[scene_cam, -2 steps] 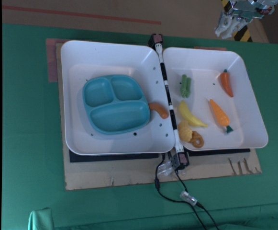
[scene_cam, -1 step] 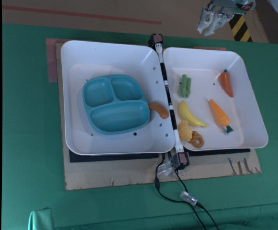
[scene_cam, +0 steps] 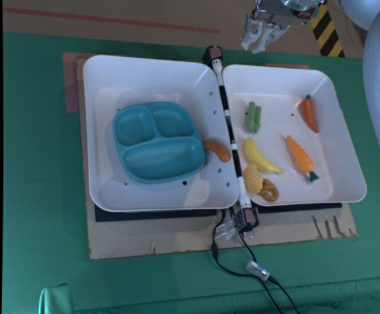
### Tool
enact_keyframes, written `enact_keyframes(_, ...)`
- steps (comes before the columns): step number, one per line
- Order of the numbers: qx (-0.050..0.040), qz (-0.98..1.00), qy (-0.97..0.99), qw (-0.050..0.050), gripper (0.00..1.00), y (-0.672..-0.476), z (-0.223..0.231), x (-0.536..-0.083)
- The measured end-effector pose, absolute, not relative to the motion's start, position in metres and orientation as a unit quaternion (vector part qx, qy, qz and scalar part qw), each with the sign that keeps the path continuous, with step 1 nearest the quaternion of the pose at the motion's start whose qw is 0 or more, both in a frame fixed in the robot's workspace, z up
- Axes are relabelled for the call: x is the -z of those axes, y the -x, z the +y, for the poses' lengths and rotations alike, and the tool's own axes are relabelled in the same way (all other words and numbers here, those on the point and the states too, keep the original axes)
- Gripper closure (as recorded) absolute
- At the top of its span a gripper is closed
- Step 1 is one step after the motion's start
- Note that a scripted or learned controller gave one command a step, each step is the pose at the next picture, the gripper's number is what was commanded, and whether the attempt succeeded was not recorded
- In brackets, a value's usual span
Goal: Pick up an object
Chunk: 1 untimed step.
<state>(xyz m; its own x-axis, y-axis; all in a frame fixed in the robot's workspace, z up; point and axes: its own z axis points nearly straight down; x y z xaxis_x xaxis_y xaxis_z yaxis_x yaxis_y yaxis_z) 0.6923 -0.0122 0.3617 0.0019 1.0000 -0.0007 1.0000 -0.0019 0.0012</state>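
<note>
Green cloth over the table (scene_cam: 39, 175), cardboard sheet under two white bins, brown floor with a red line behind. Hand (scene_cam: 263, 33) hangs above the far rim of the right bin (scene_cam: 337, 110), clear of everything, nothing between its fingers; fingers look slightly parted, pointing down. Below the hand in the right bin: green beans (scene_cam: 252, 118) nearest, banana (scene_cam: 260, 157) further toward the camera, yellow piece (scene_cam: 254, 180) and brown pretzel (scene_cam: 269, 191) at the near rim. To the arm side of the hand: small carrot (scene_cam: 309, 113), then bigger carrot (scene_cam: 300, 156) nearer the camera. Away from the arm, left bin (scene_cam: 111, 77) has a teal divided plate (scene_cam: 158, 141) with an orange sausage (scene_cam: 217, 150) touching its edge beside the divider. Cables (scene_cam: 242, 267) trail off the front.
</note>
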Motion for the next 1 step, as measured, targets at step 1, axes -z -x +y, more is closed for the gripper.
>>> enact_keyframes(1,-0.0005,0.706,-0.708,0.0,1.0,-0.6488,0.0549,-0.37)
